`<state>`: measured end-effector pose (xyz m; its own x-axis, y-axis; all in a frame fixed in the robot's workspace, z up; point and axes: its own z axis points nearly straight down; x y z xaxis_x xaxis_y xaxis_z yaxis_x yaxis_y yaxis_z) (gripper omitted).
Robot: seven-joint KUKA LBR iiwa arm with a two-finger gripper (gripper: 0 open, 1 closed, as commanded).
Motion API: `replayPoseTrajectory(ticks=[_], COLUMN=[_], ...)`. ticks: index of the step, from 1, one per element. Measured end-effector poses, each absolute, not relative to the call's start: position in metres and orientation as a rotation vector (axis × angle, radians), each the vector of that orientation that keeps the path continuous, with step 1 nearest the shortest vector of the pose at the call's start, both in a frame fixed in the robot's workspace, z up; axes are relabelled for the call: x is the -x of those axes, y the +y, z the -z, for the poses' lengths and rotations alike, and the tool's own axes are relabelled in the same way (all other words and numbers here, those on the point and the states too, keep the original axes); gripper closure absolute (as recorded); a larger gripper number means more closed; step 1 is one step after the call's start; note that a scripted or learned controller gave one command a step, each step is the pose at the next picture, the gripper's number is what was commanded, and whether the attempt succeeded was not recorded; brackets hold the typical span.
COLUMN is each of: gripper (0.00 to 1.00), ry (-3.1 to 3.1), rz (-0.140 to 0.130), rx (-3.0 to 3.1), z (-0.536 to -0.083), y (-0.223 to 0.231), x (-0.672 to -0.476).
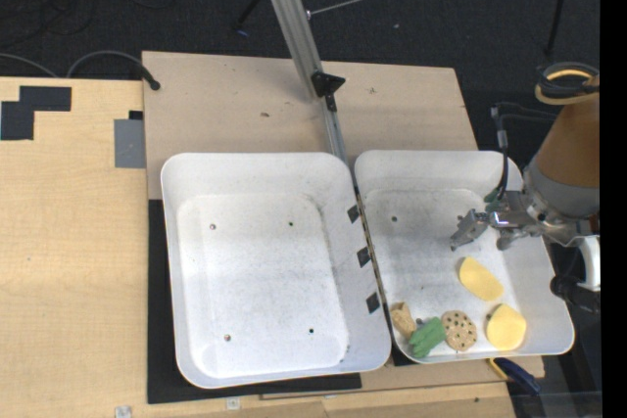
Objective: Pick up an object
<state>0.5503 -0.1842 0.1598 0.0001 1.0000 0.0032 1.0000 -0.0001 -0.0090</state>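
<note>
Evidently the tool (474, 228) hangs open and holds nothing, over the right bin (431, 173), just above a yellow piece (481, 279) near the tabletop's right edge.

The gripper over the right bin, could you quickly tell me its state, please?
Gripper: open, holding nothing, above the yellow piece.

The arm (573, 152) runs off the right edge — its jaws too small to read.
</note>
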Motion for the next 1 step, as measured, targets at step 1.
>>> replayPoseTrajectory(ticks=[1], gripper=[0.0], ry=[-2.214], rz=[-0.006], rx=[2.218], z=[-0.116], y=[-0.1825], x=[-0.5514])
